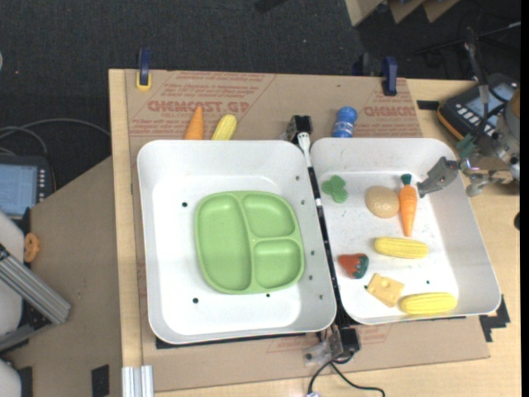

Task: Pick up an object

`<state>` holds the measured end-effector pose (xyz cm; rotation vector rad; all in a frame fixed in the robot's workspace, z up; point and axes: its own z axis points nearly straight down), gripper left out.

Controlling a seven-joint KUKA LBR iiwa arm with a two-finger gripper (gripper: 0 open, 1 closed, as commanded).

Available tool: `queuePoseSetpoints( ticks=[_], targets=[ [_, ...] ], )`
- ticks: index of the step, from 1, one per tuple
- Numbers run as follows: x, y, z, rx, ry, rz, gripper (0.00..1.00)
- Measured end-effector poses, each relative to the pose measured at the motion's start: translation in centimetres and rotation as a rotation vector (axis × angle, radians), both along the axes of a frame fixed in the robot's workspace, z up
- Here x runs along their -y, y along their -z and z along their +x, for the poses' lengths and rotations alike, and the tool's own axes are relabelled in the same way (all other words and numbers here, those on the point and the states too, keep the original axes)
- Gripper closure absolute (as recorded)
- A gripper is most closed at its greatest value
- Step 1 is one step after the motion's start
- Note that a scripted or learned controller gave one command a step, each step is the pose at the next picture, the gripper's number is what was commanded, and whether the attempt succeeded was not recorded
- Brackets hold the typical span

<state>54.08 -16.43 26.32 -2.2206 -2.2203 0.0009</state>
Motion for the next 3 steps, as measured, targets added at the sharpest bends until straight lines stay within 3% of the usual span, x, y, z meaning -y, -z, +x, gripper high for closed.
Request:
queuePoseSetpoints(
  ticks=[1, 2, 3],
  targets=[
    [-3.2, -18.7, -5.3, 0.024, -0.004, -0.005, 0.0],
    [-6.7, -14.6, -6.2, -0.003, -0.004, 0.001, 0.0],
    [-6.5, -15.8, -6.0, 0.005, -0.001, -0.002, 1.0]
  ],
)
